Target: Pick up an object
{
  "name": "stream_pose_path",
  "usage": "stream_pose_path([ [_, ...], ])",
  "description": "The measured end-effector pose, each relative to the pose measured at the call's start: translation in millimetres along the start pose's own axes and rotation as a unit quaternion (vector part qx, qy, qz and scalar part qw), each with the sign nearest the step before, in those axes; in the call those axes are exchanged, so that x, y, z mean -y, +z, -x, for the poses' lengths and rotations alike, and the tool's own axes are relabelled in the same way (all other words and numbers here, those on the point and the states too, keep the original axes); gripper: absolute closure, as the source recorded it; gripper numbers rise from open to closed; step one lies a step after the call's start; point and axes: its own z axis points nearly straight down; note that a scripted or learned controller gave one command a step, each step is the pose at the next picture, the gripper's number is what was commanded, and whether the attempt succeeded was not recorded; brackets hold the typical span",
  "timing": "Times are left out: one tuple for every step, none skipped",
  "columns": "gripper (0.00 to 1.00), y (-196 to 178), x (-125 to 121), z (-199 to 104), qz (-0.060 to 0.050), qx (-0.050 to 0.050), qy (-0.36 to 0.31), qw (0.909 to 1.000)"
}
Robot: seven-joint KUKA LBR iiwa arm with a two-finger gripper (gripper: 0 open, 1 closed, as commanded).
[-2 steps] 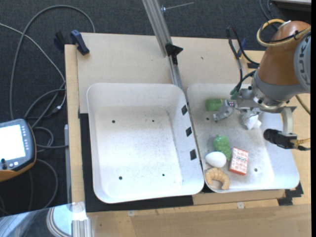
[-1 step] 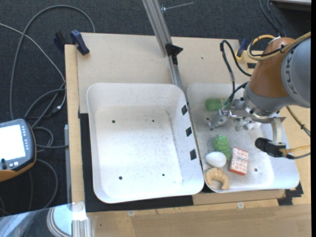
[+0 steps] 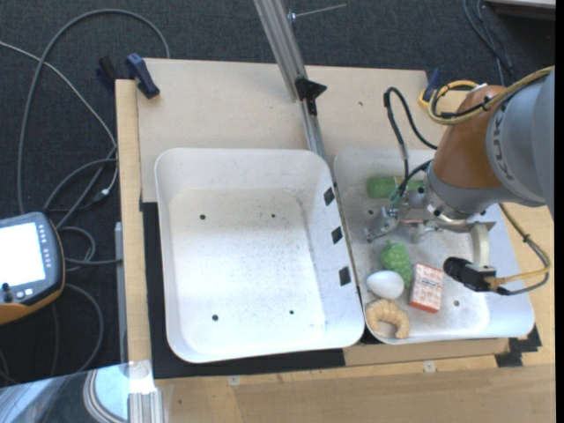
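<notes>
My gripper (image 3: pixel 385 225) is low inside the right bin (image 3: pixel 502 315), near its middle. A green lumpy object (image 3: pixel 396 256) lies just below it in the view, and a second green object (image 3: pixel 382 186) lies just above it. Toward the front of the bin are a white egg (image 3: pixel 384 284), a tan croissant (image 3: pixel 389 317) and a small orange box (image 3: pixel 427 288). The wrist and its orange band (image 3: pixel 463 152) cover the bin's right part. I see nothing held in the gripper.
The left bin (image 3: pixel 176 183) sits beside the right one, with a raised wall between them. A metal pole (image 3: pixel 282 42) slants down to the bench's back. Cables run over the right bin's far rim.
</notes>
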Motion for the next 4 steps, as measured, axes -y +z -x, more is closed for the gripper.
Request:
stream_pose_path([
  [1.0,-14,-2,0,0.003,0.0,0.0,1.0],
  [1.0,-61,-10,-5,0.007,0.001,-0.001,1.0],
  [1.0,-105,-13,-2,0.007,0.002,-0.001,1.0],
  [1.0,-157,-13,-12,0.007,0.001,-0.002,1.0],
])
